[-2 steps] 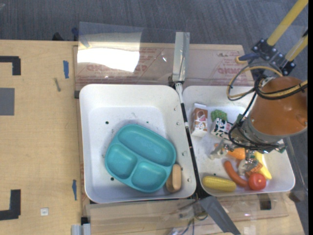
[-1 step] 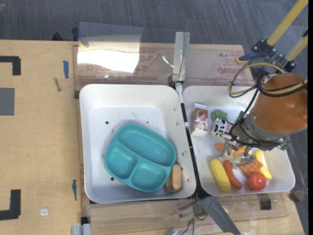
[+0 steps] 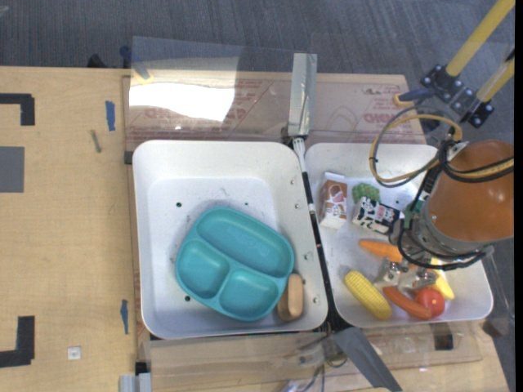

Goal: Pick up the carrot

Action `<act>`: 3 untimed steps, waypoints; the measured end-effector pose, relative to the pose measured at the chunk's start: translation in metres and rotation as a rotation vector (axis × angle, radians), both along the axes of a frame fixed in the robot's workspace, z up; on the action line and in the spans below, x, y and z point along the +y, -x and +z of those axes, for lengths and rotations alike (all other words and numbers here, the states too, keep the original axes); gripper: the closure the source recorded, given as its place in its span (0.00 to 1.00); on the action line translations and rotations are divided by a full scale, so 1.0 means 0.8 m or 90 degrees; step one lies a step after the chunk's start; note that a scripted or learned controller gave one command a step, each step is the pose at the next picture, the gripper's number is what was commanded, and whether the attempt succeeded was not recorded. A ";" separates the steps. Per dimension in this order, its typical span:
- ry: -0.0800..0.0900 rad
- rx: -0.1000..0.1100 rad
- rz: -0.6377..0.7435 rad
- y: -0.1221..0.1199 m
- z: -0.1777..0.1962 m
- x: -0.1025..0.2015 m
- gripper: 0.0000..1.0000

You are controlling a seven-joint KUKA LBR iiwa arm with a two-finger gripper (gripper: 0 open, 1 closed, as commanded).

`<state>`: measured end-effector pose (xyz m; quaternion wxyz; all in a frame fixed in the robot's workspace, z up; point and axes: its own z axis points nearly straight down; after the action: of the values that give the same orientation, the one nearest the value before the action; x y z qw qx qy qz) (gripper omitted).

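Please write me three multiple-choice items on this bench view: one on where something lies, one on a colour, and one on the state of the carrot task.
1. Where does the teal divided tray lie?
A. In the left bin
B. In the right bin
C. On the wooden bench outside both bins

2. What colour is the corn cob in the right bin?
A. Purple
B. Yellow
C. White

3. How does the carrot stand?
A. It rests on the teal tray
B. It lies on the floor of the right bin, beside the gripper
C. It lies on the wooden bench

Answers: 1 A, the tray sits on the floor of the left bin, with a small bread roll at its edge. 2 B, the cob is plainly yellow. 3 B, the orange carrot lies flat in the right bin, just left of the arm's wrist.
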<state>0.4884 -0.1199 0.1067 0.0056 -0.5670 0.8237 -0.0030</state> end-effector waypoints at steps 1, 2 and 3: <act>-0.002 0.001 -0.123 -0.013 0.101 0.081 1.00; -0.002 0.007 -0.151 0.010 0.098 0.163 1.00; -0.001 0.001 -0.122 0.008 0.160 0.135 1.00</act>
<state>0.4822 -0.0119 0.2346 0.0053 -0.4856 0.8742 -0.0024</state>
